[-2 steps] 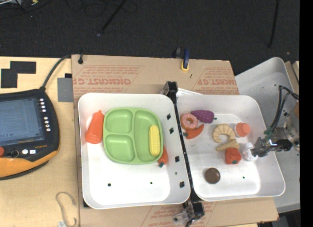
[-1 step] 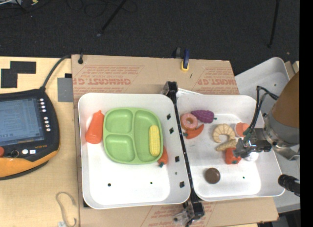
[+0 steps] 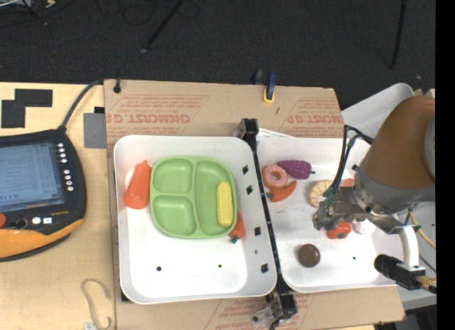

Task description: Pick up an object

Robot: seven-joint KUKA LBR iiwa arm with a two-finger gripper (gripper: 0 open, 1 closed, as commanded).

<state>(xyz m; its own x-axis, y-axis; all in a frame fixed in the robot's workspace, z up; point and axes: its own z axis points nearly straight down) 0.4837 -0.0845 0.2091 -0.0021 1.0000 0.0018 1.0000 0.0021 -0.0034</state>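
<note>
I see the surface carrying two white bins side by side on brown cardboard, with a teach pendant lying at the left.

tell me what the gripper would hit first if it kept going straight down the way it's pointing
Probably the small red-orange object right under the gripper in the right bin. Depth is hard to judge from this slanted view; it may already be touching it.

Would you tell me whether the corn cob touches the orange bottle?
Apart. The camera view shows the corn cob in the green tray's right compartment, the orange bottle beyond its left edge.
</note>
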